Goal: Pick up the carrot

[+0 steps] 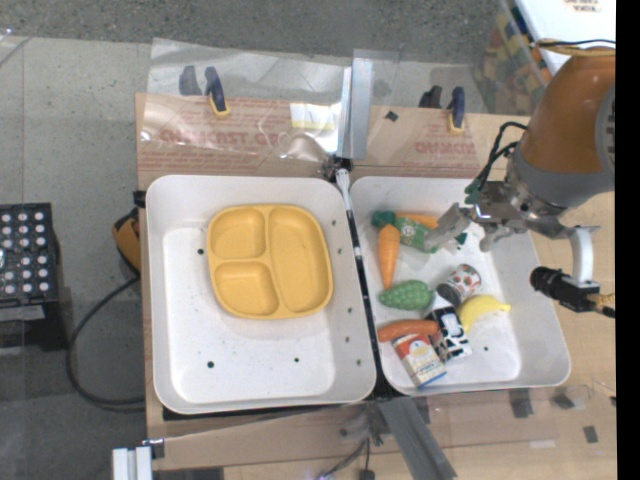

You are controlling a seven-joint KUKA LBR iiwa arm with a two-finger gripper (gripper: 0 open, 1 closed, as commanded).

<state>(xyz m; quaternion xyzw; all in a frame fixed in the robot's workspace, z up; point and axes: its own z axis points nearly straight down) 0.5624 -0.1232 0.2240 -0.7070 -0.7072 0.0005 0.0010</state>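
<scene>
From the fixed overhead camera, the wooden counter (pixel 250 128) carries two shallow white bins side by side. The left white bin (pixel 180 348) holds a yellow plastic plate with three compartments (pixel 270 260). In the right white bin (pixel 540 358), the orange toy carrot with green leaves (pixel 388 251) lies lengthwise near the bin's left wall, its leafy end toward the far side. Just below its tip sits a bumpy green toy vegetable (pixel 405 294), and nearer still lie a red-orange toy sausage (pixel 407 329), a small printed carton (pixel 423 359) and a yellow toy banana (pixel 482 311). The grey arm with its orange band (pixel 570 128) reaches in from the right, and its pincer (pixel 452 226) hangs over the bin's far part, to the right of the carrot and apart from it; whether it is open or closed I cannot tell.
</scene>
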